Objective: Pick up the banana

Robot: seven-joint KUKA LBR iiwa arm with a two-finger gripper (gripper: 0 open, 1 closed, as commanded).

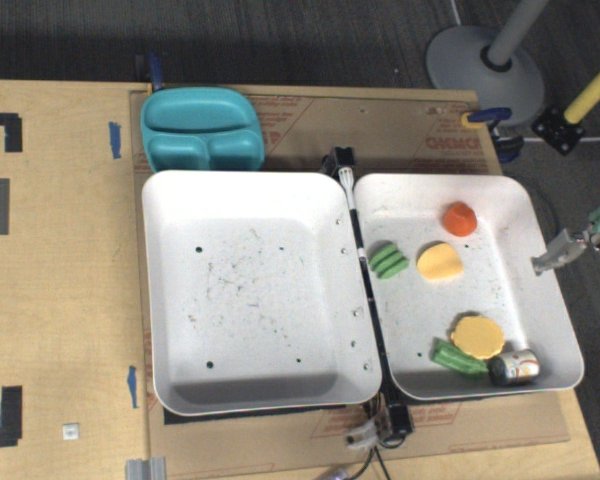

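Note:
In the right bin (520, 203) lies a short, rounded yellow piece (440, 262), the thing here most like the banana. It rests flat near the bin's middle. A grey part of my gripper (562, 252) pokes in from the right, just beyond the right bin's rim and about level with the yellow piece. It is well apart from that piece and from everything else in the bin.
The right bin also holds an orange-red piece (460, 218), a green ridged piece (388, 261), a round yellow-orange disc (478, 336) lying on a green piece (454, 358), and a small can (515, 368). The left bin (170, 268) is beside it; a teal tray (202, 128) sits behind.

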